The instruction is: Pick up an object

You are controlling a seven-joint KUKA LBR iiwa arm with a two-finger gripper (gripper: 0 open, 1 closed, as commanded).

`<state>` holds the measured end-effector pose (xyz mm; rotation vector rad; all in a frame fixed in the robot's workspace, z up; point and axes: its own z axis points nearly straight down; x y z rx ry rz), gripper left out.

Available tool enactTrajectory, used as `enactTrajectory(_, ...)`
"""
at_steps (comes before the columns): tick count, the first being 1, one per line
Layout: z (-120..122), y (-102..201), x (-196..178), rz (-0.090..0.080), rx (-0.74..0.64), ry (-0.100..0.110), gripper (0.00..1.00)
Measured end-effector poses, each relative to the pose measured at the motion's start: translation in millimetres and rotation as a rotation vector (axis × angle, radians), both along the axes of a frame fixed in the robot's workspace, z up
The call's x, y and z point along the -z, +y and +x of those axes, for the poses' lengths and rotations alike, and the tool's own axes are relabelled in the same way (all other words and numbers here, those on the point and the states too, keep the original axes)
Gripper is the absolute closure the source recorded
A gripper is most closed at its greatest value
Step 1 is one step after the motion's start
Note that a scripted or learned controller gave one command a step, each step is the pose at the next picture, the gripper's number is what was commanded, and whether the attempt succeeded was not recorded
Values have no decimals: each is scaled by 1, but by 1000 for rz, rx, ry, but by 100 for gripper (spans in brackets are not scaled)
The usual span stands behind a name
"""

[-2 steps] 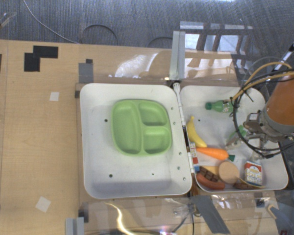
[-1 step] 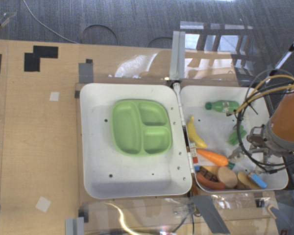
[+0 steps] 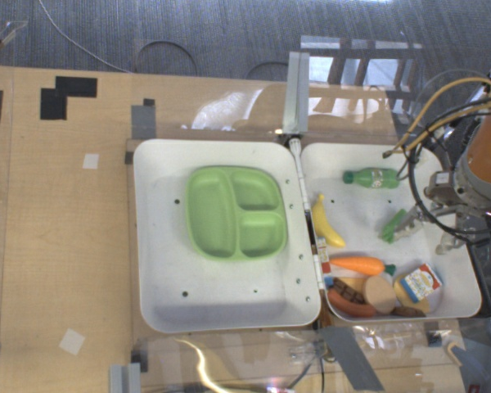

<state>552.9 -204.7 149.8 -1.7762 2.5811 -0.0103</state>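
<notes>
Along the right bin's (image 3: 473,305) near edge a sausage (image 3: 348,303), wooden disc (image 3: 380,293) and small carton (image 3: 419,284) are lying behind a carrot (image 3: 357,264), banana (image 3: 326,223) and green bottle (image 3: 373,178), the gripper (image 3: 403,226) is hovering mid-bin with green-tipped fingers spread on nothing, and the left bin (image 3: 155,219) is holding a green divided plate (image 3: 234,212).

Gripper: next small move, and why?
Probably lower straight onto the green clip. The gripper sits beside it in the right bin with nothing visibly between its fingers, and the clip lies apart from the bottle and carrot.
</notes>
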Motion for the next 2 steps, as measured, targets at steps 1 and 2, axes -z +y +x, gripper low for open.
enactTrajectory(1,4,50,59,-2,-107,-4,0)
enactTrajectory(2,105,29,60,1,-96,-3,0)
